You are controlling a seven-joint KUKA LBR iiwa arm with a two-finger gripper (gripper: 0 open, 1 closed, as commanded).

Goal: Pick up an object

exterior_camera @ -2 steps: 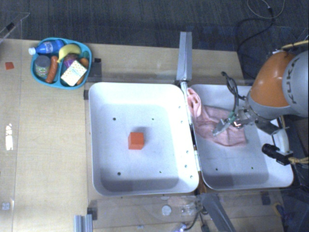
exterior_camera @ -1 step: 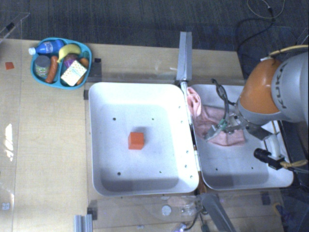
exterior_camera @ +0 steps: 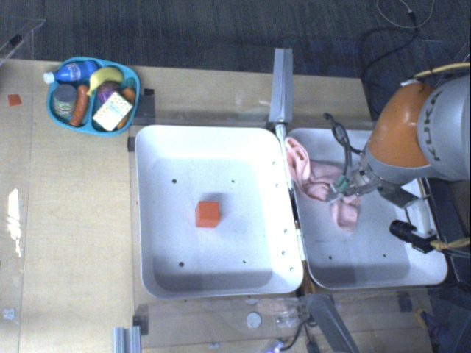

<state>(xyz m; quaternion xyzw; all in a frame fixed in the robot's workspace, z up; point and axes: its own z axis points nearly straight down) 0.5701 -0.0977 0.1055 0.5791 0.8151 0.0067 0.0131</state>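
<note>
Pale wooden bench (exterior_camera: 73,219) sitting on dark blue carpet (exterior_camera: 206,13). A cable (exterior_camera: 401,9) is looping across the floor. Light is glaring off the bench's left edge.

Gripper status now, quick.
Gripper: low over the crumpled pink cloth in the right-hand white bin, touching or close above it; open, shut or holding cannot be told from this view.

Orange block (exterior_camera: 208,214), pink cloth (exterior_camera: 313,179), white bins (exterior_camera: 221,142), blue tray (exterior_camera: 55,112), grey-and-orange arm (exterior_camera: 423,127).
</note>
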